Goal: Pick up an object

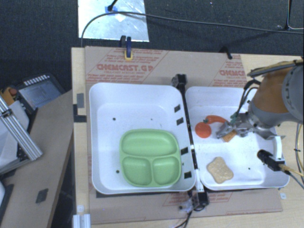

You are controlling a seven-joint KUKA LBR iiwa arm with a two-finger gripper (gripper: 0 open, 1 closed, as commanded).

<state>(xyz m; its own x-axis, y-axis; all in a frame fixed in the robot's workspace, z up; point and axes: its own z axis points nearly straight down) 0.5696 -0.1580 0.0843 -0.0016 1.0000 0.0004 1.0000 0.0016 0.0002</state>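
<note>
My gripper [225, 132] is low in the right bin [237, 95], near its middle, reaching in from the right. A small orange-brown piece [230, 137] lies right at the gripper's tip, partly hidden by it. Just left of the gripper sits a round red-orange tomato [203, 130]. A curved red-orange piece [216, 119] lies just above the tomato. A beige, cookie-like piece [219, 170] lies near the bin's front wall, apart from the gripper.
The left bin [109, 103] holds a green divided plate [149, 156] in its front half. A black-clipped divider wall [186, 127] separates the two bins. The grey arm with its orange band [273, 95] hangs over the right bin's right side.
</note>
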